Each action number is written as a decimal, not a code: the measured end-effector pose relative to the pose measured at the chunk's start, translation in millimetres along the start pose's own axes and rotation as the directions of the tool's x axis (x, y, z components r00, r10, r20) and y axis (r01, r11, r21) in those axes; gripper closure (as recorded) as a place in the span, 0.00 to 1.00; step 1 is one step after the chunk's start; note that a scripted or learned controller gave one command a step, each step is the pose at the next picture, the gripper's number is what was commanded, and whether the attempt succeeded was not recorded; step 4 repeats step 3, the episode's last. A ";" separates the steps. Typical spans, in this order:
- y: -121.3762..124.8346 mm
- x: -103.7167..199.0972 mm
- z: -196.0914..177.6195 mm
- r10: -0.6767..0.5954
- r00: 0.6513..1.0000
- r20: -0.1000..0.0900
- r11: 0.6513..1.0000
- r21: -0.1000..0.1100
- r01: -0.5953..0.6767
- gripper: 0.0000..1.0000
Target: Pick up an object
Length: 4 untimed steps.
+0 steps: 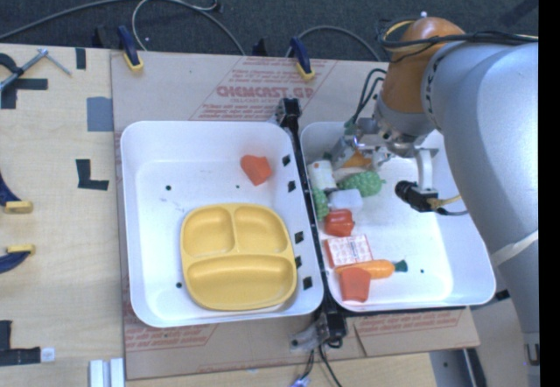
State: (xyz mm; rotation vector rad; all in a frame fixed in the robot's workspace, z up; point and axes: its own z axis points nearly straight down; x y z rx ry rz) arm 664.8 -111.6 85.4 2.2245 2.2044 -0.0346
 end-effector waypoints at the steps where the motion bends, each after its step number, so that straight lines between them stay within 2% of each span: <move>1: 0.0 0.6 0.0 0.001 1.000 0.000 1.000 0.000 -0.001 0.00; 4: -0.2 1.7 -0.3 0.001 1.000 0.001 1.000 -0.002 -0.001 0.00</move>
